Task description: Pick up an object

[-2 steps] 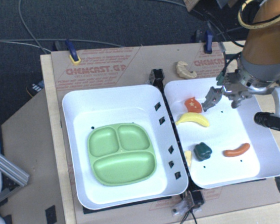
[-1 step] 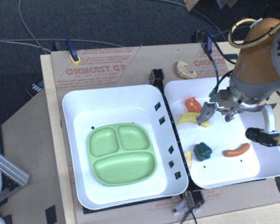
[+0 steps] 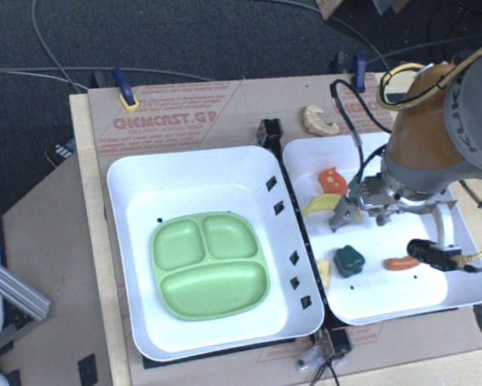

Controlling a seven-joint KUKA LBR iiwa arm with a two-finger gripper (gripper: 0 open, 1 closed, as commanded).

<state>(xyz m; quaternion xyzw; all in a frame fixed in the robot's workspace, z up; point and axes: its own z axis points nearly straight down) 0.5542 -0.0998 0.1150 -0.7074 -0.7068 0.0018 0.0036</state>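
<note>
Orange carrot point(image 3: 400, 263) (right bin point(image 3: 390, 305)) lies lengthwise left-right.

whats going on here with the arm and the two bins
A grey and orange robot arm reaches in from the right over the right bin. Its pincer hangs low among small objects: an orange-red piece, a yellow piece, a dark green block and a small red piece. The left bin holds a green divided plate.
</note>
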